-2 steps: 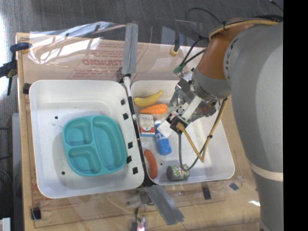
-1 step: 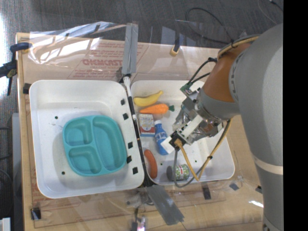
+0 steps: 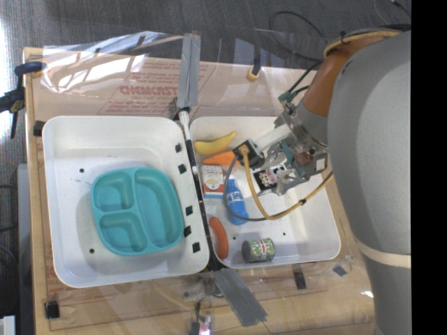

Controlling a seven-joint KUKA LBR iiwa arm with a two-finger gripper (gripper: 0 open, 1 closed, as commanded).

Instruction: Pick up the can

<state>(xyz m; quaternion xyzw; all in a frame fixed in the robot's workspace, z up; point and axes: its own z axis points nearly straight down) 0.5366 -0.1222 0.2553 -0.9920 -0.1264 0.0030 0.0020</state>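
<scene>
We see a bench with two white bins side by side. The left bin holds a teal tray. In the right bin, the can lies on its side near the front edge, open floor to its right. The gripper hovers mid-bin, well apart; we cannot tell its grip. A banana lies at the back-left corner.

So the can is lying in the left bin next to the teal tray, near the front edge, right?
Not quite. The can lies in the right bin, near its front edge; the teal tray sits alone in the left bin. The camera view shows this, with the claw up behind the can.
</scene>
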